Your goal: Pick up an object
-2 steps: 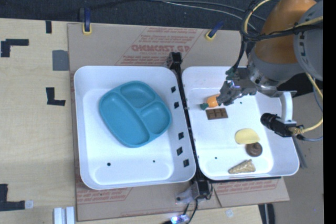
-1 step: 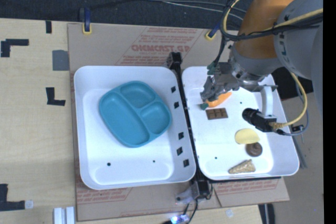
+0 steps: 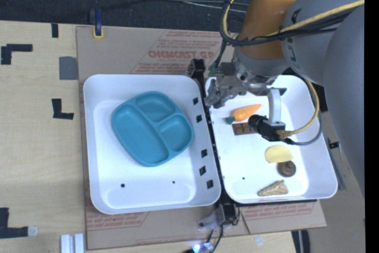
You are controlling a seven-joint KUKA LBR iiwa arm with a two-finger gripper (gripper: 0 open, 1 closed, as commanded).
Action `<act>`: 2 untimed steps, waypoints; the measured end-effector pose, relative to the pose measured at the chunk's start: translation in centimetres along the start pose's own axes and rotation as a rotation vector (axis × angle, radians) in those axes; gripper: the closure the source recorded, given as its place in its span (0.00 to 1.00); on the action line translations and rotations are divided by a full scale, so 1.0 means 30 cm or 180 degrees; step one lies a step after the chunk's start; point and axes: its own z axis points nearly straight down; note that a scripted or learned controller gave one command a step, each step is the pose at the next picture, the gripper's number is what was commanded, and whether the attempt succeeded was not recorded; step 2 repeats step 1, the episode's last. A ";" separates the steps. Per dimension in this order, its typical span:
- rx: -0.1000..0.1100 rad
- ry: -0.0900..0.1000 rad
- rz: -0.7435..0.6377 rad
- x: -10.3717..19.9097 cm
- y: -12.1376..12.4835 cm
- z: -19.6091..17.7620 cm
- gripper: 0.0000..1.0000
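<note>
Nearest, in the right bin [image 3: 249,160]: a tan wedge [image 3: 272,189] by the front wall, then a small brown round piece [image 3: 287,169] touching or just beside a pale yellow lump [image 3: 278,154]. Farther back, a little brown block [image 3: 240,128], and just beyond it an orange carrot [image 3: 247,111], long axis running across the bin, its right end tipped slightly toward the far wall. Farther still, close to the wall shared by the bins, the gripper [image 3: 220,93], hanging low over the bin's far left corner.

Carrot lying just right of the gripper and a touch nearer the front; probably the closest target, needing a short shift rightward and a grasp across its narrow width. Open or closed? Cannot be told, the tip being lost in blur and metal clutter. Nothing visibly held.

In the left bin [image 3: 89,127]: a single blue divided plate [image 3: 153,127], flat, well apart from the gripper.
</note>
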 end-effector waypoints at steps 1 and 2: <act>0.0006 -0.0003 0.0003 0.178 0.022 0.058 1.00; 0.0006 -0.0003 0.0003 0.178 0.022 0.058 1.00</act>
